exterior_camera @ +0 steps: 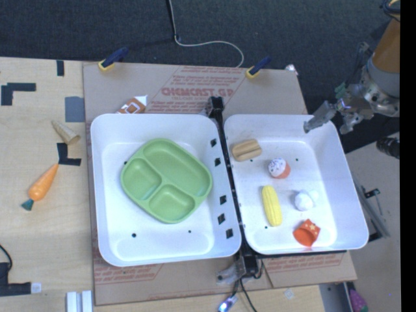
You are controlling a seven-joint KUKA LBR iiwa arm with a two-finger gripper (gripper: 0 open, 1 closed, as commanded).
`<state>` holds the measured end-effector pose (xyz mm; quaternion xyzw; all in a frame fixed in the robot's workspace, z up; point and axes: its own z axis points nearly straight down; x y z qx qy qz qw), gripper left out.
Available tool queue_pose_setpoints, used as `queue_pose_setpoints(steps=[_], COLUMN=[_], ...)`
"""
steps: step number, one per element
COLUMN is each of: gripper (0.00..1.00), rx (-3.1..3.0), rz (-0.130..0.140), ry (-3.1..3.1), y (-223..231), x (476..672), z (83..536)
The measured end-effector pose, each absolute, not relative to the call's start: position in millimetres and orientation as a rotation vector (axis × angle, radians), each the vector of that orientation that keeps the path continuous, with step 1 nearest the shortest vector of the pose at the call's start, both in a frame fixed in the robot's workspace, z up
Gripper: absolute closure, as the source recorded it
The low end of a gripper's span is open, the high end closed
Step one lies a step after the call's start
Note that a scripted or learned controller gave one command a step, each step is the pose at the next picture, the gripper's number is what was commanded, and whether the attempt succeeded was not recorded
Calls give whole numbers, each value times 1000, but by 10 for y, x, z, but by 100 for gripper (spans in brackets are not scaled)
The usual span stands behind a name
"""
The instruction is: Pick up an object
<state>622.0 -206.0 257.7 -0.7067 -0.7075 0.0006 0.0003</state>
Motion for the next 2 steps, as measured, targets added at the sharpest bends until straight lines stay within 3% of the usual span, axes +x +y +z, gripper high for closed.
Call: queue_pose_setpoints(steps=[1,2], gripper=[0,0], rx=[-2215,-2225], rz=[5,2], ry=[-2221,-2219], y=[-1740,-2094], x=[6161,5533], z=[758,858])
